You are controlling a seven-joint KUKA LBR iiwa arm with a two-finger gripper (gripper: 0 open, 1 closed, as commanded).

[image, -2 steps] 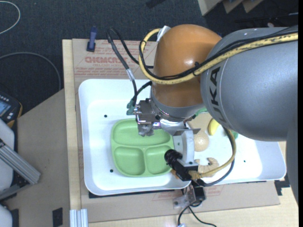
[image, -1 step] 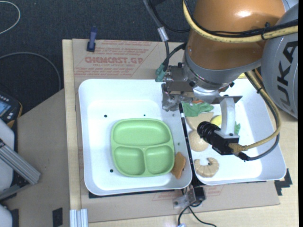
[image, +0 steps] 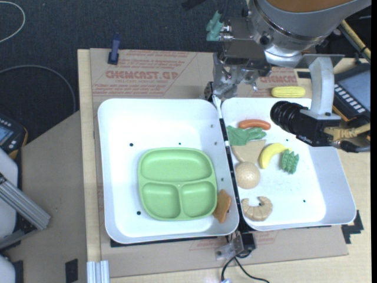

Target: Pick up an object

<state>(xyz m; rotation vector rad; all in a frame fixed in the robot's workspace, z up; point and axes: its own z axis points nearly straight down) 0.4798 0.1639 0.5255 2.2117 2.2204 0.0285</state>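
While nothing is gripped, the croissant, the round bun, the banana and the sausage are seen spread through the right bin. Farther back, the tool is held over the bins' shared far corner, so the sausage, laid crosswise, is judged nearest. How far it is opened cannot be told.

1. The brown board under the two bins bears red print above the left bin; the large line reads "CHEMCAST G P".
2. Smaller red lines above that print on the same board are too fine to read.
3. More red print on the board beside the right bin's far edge is partly covered by the arm and cannot be read.
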